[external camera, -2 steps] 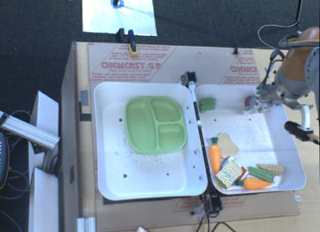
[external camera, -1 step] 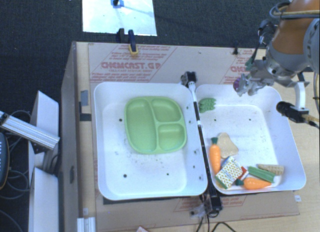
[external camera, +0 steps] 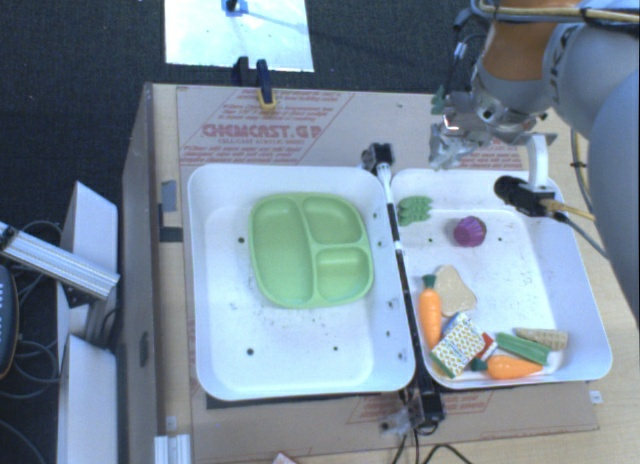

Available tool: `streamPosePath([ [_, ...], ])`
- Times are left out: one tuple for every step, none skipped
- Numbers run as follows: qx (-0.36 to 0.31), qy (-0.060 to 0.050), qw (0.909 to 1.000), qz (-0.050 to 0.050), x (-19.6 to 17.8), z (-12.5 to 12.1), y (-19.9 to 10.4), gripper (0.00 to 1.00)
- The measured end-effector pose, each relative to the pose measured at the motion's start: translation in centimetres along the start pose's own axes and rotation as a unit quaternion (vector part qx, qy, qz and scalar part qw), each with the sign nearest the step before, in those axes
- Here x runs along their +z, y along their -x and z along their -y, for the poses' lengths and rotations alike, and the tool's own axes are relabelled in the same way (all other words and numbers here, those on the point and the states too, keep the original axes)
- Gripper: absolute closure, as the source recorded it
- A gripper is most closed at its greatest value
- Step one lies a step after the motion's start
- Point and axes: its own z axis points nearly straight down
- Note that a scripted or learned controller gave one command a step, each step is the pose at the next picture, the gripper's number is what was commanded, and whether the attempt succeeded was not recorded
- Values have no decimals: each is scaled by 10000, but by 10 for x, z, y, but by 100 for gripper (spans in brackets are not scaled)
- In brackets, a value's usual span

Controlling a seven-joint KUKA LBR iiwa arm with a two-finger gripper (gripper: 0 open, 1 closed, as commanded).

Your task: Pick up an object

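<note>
Grey arm's 2-finger gripper [external camera: 447, 149] hangs over far edge of right white bin [external camera: 575, 282]; whether fingers are spread or closed, cannot tell. Right bin: leafy green toy [external camera: 413, 210] at far-left corner, round purple toy [external camera: 470, 231] mid, orange carrot [external camera: 429, 316] by left wall. Green 3-compartment plastic tray [external camera: 308, 250] in left white bin [external camera: 225, 352].

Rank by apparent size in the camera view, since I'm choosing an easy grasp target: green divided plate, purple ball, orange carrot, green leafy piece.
1. Green divided plate, by far the largest.
2. Orange carrot.
3. Purple ball and green leafy piece look alike; not ranked.
</note>
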Motion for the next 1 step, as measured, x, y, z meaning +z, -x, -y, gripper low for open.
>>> streamPosePath([
  [7,-1,10000,9,0,0,2,0],
])
